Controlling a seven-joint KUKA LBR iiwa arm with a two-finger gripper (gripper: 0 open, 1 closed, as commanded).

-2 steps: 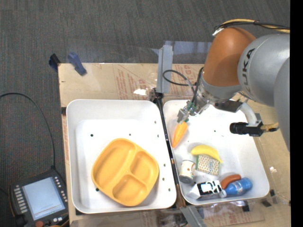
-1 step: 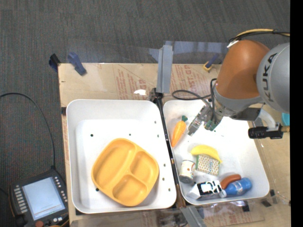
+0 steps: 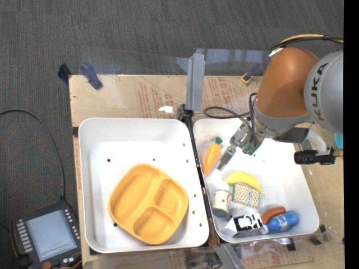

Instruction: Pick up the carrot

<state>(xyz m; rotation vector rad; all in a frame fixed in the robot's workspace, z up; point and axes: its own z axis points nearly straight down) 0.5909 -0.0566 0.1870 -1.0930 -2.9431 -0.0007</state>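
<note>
The pincer is hanging over the right bin, reaching in under the arm's big orange wrist band, and its two fingers are standing apart with only white bin floor showing between them, so it is carrying nothing. One finger is slanting down toward the lower left, its tip sitting just beside the carrot; whether it is actually touching the carrot cannot be told from this slant.

The carrot itself is lying on the floor of the right bin, hard against that bin's left wall, its green top pointing up the view and its orange body running downward. It is resting flat, not lifted.

Judging from this, the approach seems largely made, but the grasp is not: the fingers are lying to the carrot's right rather than on either side of it, so closing, gripping and raising all remain to be done.

Farther out in the same bin, a yellow banana is lying below the pincer, with a patterned packet, a small cup, a red sausage-like toy and a blue bottle nearer the front edge. The left bin is holding a yellow divided plate, well apart from the carrot. Both bins are sitting on the table.
</note>
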